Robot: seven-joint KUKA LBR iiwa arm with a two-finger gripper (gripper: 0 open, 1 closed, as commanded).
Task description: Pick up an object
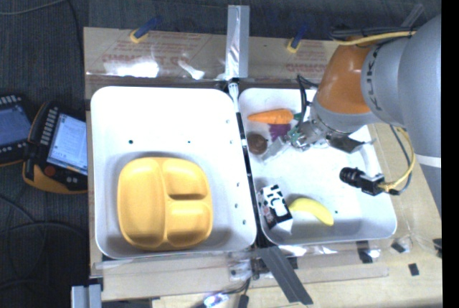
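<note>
The right bin [326, 169] holds an orange carrot [271, 116] at the back, with a small purple thing [278, 131] just in front of it. A brown round thing [257, 144] lies by the bin's left wall. A yellow banana [310, 210] and a black and white box [275, 204] sit near the front. My gripper [300, 136] is low over the back of this bin, right beside the purple thing and just below the carrot's tip. Nothing is visibly held.
A yellow divided plate [165, 200] fills the front of the left bin [165, 116]. A divider wall [244, 156] separates the bins. The grey and orange arm [358, 84] covers the right bin's back right corner.
</note>
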